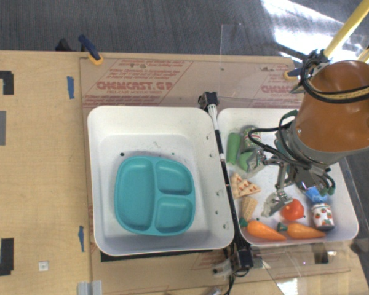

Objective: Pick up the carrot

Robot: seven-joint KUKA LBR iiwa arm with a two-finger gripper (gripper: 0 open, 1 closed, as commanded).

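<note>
Two orange carrots lie along the front wall of the right bin. One carrot is at the front left. The other carrot is to its right, with a green top between them. My gripper hangs over the middle of this bin, just behind the left carrot and beside a red tomato. Nothing shows in its grasp. The arm's orange band covers the bin's back right part.
The right bin also holds a green vegetable, a pizza slice, a tan waffle piece, a blue item and a small spotted can. A teal divided plate lies in the left bin.
</note>
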